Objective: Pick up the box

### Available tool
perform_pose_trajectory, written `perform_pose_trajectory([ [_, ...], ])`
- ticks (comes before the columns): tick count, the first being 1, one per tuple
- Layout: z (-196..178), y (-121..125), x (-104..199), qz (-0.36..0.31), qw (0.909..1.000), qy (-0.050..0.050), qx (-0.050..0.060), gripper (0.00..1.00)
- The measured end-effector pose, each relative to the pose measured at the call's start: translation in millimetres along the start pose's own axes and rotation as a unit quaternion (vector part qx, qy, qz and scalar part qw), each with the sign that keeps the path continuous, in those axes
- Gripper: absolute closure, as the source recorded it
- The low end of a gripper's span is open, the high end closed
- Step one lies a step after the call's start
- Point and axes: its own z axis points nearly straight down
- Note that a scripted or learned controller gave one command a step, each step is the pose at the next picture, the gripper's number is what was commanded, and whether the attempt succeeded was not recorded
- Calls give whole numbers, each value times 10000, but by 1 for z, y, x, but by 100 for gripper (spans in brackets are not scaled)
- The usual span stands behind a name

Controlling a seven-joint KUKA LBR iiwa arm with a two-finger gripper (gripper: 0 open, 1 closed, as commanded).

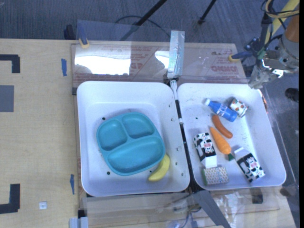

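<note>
We see our two-finger metal gripper (pixel 261 76) hovering beyond the right white bin (pixel 275 141), grip state unclear; the small speckled cardboard box (pixel 215 175) lies at its front edge.

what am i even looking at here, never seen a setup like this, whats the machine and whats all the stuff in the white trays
One camera above a bench looks down at a slant on two shallow white bins. The machine is a robot arm that reaches in from the right; its gripper, the part that grabs things, hangs over the far right corner of the right bin, away from the items and holding nothing.

The left bin has a blue divided plate with a toy banana at its near right edge.

The right bin holds a blue bottle, a small can, what look like a toy sausage and carrot, two cow-patterned cartons, and a small speckled box near the front edge.

The arm's job is to pick up the box, and it has not started reaching.
</note>
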Motion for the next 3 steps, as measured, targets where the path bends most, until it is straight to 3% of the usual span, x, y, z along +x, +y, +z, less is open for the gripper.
perform_pose_trajectory([
  [1,9,-1,0,413,9991,3,7,100],
  [2,1,1,2,389,9992,-8,3,100],
  [3,2,-4,27,-344,9994,3,0,100],
])
